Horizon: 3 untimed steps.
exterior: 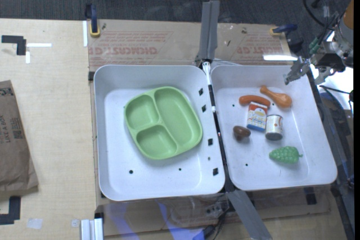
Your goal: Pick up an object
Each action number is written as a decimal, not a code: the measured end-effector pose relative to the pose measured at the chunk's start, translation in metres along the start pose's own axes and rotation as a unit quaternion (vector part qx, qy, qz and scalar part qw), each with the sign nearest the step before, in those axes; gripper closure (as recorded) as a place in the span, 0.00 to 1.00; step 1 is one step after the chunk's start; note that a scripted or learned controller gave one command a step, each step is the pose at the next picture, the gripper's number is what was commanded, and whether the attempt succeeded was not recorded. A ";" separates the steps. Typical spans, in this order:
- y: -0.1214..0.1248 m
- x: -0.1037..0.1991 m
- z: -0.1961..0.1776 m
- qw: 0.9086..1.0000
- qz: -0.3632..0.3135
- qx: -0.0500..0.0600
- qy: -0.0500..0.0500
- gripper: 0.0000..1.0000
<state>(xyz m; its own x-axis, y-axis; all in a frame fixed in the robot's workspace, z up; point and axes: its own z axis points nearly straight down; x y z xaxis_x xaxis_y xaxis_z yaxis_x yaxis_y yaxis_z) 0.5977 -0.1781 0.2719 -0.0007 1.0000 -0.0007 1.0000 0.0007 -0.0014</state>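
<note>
1. The table (45, 42) is seen to carry two shallow white bins side by side, with a brown paper bag (14, 137) laid at its left edge.
2. The left bin (112, 177) is occupied by a green divided plate (163, 122), set flat near the middle, with its long axis running from upper left to lower right.
3. The right bin (315, 171) is seen to hold six small objects, grouped in its upper and middle part.
4. The gripper (296, 72) is seen at the upper right corner of the right bin, above the rim and well apart from the objects. Whether the fingers are open or closed cannot be told, and nothing is seen between them.
5. An orange drumstick-shaped toy (276, 96) is laid with its long axis slanting, the thin end pointed up-left and the thick end down-right.
6. A red sausage (255, 100) is laid nearly level just beside it, its long axis left to right.
7. A green bunch of grapes (284, 155) is laid lowest, its long axis left to right.
8. A small carton (256, 118) and a tin can (274, 126) are placed touching or nearly so.
9. A brown rounded object (242, 133) is set left of the carton.
</note>
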 end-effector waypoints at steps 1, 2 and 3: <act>-0.010 -0.010 0.163 0.999 0.040 0.000 0.000 0.00; 0.015 -0.007 0.085 0.999 0.040 -0.001 0.000 0.00; 0.047 -0.024 0.178 0.999 0.048 -0.002 -0.001 0.00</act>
<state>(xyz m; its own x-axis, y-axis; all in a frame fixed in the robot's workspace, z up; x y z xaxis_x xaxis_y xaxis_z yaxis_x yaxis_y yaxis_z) 0.6447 -0.2024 0.0936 0.0953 0.9954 -0.0019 0.9954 -0.0953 0.0022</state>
